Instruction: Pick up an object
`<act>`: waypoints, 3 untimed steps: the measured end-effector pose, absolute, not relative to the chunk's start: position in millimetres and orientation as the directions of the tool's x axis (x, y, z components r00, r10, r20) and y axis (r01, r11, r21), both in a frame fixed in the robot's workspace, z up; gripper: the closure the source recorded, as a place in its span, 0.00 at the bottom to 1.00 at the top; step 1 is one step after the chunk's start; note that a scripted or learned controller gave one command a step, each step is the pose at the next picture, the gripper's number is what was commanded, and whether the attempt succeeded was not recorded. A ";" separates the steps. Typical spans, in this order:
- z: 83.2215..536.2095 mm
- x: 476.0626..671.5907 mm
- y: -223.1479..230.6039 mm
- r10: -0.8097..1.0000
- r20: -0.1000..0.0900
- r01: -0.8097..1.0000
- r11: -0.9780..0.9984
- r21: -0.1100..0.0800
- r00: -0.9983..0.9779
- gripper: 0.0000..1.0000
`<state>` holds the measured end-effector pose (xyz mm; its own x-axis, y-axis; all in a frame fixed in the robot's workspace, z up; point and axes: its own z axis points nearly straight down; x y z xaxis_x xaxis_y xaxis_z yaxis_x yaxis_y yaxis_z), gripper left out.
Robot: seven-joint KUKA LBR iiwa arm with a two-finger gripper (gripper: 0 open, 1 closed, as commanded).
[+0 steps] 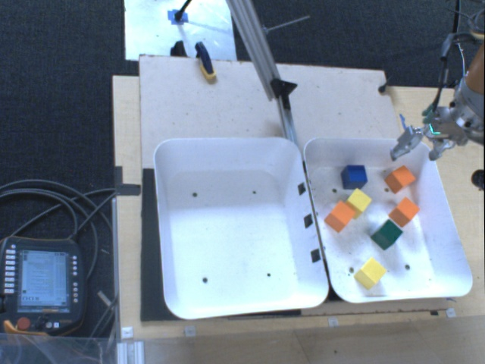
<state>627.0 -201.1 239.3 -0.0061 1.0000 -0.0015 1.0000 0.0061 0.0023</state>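
The right bin (447, 241) holds several small blocks: a blue one (354, 176), three orange ones (400, 178) (405, 211) (341, 215), two yellow ones (359, 201) (370, 273) and a dark green one (386, 234). My gripper (420, 147) hangs above the bin's far right corner, up and to the right of the nearest orange block. Its two fingers are spread apart with nothing between them.
The left bin (170, 203) lies beside the right one. A metal pole (254, 40) slants down to the gap between the bins. A teach pendant (42, 283) with cables sits at the lower left. A blue and yellow tool (204, 61) lies on the board behind.
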 end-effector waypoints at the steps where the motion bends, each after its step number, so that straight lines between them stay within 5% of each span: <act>1: 182.1 618.5 -199.7 1.000 0.000 1.000 0.002 -0.002 -0.002 0.00; 3: 106.0 610.7 -199.3 1.000 -0.001 1.000 0.003 0.001 -0.003 0.00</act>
